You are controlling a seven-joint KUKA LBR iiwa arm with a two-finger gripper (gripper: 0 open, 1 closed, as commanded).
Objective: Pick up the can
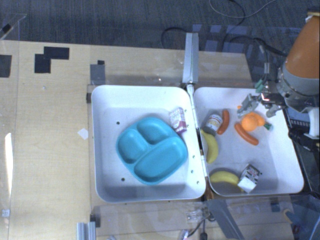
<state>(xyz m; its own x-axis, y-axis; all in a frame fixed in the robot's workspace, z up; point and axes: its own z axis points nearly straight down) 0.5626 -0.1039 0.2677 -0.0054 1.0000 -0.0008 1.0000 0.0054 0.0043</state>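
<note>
On the pale wooden desk (pixel 45 134) the left white bin (pixel 107 184) holds a blue divided plate (pixel 152 150) lying a little toward the bin's near side, with three compartments showing. Just beyond the plate's far right corner, against the wall the two bins share, lies a small crinkled packet (pixel 178 120) in white and red. Across that wall, in the right white bin (pixel 287 181), the can (pixel 213 122) lies close to the shared wall in the bin's far-left part, a small tin with a dark label, tilted or on its side; which of the two cannot be told. A red sausage (pixel 224 121) lies just right of the can, touching it or nearly so. A yellow banana (pixel 211 147) lies just nearer than the can, running along the shared wall. A second banana (pixel 224 177) lies well nearer than the can, by the bin's near wall, and beside its right end rests a small white and grey object (pixel 249 178) too small to name. Right of the can, past the sausage, sit an orange fruit (pixel 253 121) and, against its near side, another red sausage (pixel 247 134). The pincer (pixel 259 102) hangs above the orange fruit, well to the right of the can and apart from it; its fingers look spread, with nothing between them.
</note>
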